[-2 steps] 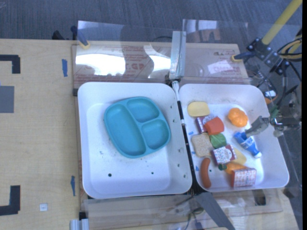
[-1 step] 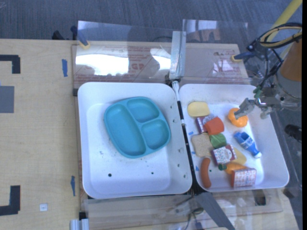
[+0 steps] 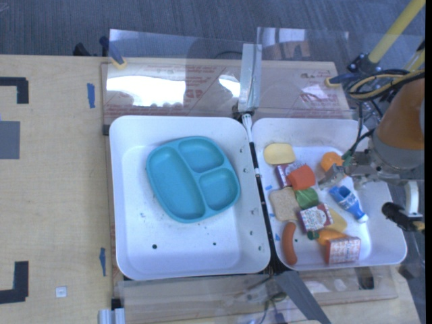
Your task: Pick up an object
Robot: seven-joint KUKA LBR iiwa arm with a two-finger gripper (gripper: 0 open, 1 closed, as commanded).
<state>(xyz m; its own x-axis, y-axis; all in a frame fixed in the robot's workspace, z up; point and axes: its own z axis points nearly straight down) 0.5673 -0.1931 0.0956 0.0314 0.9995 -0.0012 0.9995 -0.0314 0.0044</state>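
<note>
Reaching in from the right, the arm (image 3: 403, 123) is seen over the right bin (image 3: 391, 248), with its orange band above the bin's right rim. The gripper (image 3: 335, 173) is lowered near the bin's upper right part; whether it is apart or together cannot be told, since the tips are too small and blurred.

All places below are given relative to the red block (image 3: 302, 177), which lies near the middle of the right bin. The gripper is seen just to the right of it, apart from it. An orange fruit (image 3: 330, 160) lies up and to the right of the block, just beside the gripper. A blue bottle (image 3: 348, 202) is found down and to the right, just under the gripper. A yellow piece (image 3: 279, 154) lies above and to the left. A green block (image 3: 307, 198) sits just below, and a slice of bread (image 3: 284, 204) lies down and to the left. A red sausage (image 3: 289, 242) is placed well below, and a printed carton (image 3: 342, 250) is seen far down to the right.

Well to the left, in the left bin (image 3: 135, 241), a blue divided plate (image 3: 194, 178) is laid.
</note>
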